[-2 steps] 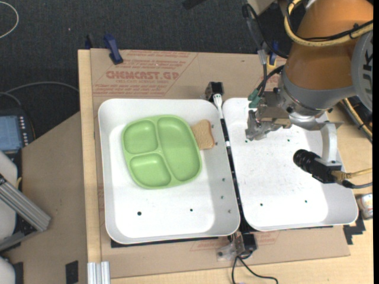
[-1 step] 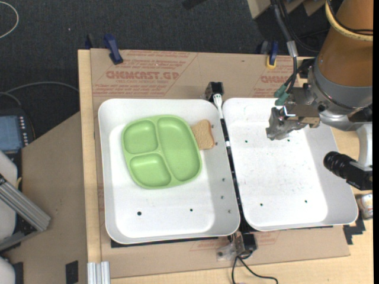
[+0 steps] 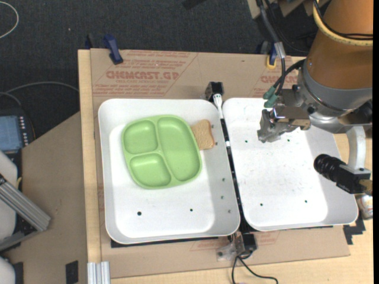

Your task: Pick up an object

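Green plate (image 3: 161, 151): one item, smooth matte plastic, rounded-rectangle outline with three moulded compartments, two smaller at the left side and one long at the right; lies flat and slightly rotated in the upper middle of the left bin (image 3: 118, 212). Tan slab (image 3: 204, 134): one item, flat, roughly rectangular with soft corners and a grainy, cracker-like face; touches the plate's upper right edge, just beside the bin's right wall. Left bin: shallow white tray, glossy, rounded corners, small dark holes in its floor. Right bin (image 3: 284, 200): same form, floor lightly scuffed and speckled. Both bins sit side by side, rims touching, on a brown board surface (image 3: 148, 70) printed with red lettering and held by blue clamps at its far edge. Tool (image 3: 270, 131): grey metal, with green and black cables at the wrist, hanging over the upper left part of the right bin, well apart from the plate and slab; whether it is apart or together cannot be told, and nothing is seen between its tips. Arm (image 3: 343, 46): broad orange band above a grey cylindrical wrist.
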